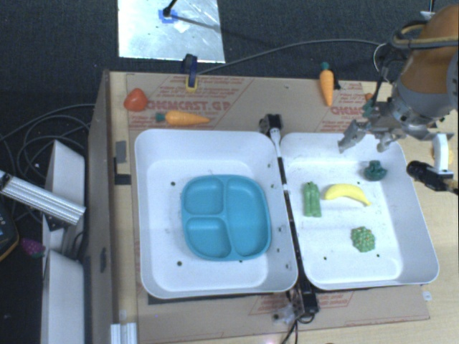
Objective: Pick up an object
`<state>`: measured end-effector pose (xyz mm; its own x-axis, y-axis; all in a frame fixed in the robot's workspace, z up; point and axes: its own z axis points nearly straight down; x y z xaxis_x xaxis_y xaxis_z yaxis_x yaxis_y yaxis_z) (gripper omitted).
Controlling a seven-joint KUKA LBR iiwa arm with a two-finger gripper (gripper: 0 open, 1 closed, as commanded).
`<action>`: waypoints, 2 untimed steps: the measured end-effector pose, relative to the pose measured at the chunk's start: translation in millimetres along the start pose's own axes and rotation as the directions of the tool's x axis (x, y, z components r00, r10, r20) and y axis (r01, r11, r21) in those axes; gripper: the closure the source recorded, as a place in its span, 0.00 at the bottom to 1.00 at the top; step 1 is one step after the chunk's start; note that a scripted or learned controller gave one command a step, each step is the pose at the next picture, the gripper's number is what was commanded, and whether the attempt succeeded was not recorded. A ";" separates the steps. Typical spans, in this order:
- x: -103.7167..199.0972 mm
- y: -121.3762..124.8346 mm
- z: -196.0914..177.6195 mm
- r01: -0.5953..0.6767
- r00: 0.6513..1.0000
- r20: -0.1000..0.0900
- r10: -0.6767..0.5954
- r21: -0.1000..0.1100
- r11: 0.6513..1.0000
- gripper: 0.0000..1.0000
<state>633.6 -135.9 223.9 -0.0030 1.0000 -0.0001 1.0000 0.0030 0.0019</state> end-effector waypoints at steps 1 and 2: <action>49.7 -24.7 133.9 0.001 1.000 -0.001 -0.001 0.005 1.000 0.00; 51.8 -57.1 139.6 -0.001 1.000 0.000 0.001 0.002 1.000 0.00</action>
<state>576.6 -84.4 84.1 -0.0016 1.0000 -0.0002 1.0000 0.0016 0.0000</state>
